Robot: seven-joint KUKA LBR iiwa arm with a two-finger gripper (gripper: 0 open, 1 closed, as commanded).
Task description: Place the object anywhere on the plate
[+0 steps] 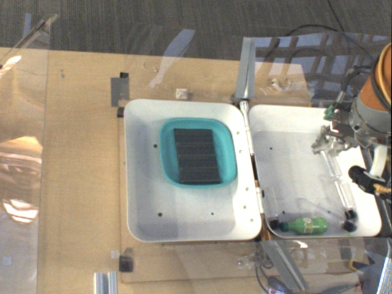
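Bottle (305,226) at right bin's (294,164) near wall | plate (228,146) left bin | tool (348,210) spread, holding nothing

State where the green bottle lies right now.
The green bottle lies on its side along the near wall of the right bin, below the gripper.

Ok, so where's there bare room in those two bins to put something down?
Left bin: the teal plate, carrying a dark ridged block, takes the upper middle; bare floor runs along the near edge and left wall. Right bin: open across its left and middle floor. It's crowded at the right wall by the gripper, and along the near edge where the green bottle lies.
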